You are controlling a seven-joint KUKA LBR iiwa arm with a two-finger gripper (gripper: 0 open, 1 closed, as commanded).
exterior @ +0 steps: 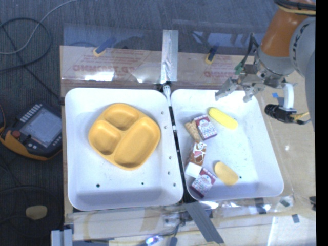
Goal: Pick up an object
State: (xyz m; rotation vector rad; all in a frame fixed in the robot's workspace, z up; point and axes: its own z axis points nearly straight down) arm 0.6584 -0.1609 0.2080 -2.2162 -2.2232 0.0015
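Observation:
My gripper (237,91) hangs over the far edge of the right bin (261,137), its two fingers spread open with nothing between them. Just below it lies a yellow oblong piece (223,118). Left of that piece sit a red-labelled packet (207,127) and a brown cracker-like item (192,130). Further toward the front lie a small brown-and-white packet (199,152), a white block (192,169), another red packet (203,181) and a second yellow piece (226,172).
The left bin (82,183) holds a yellow three-compartment plate (124,135). A teach pendant (36,129) lies on the floor at the left. A metal divider strip (169,55) stands behind the bins.

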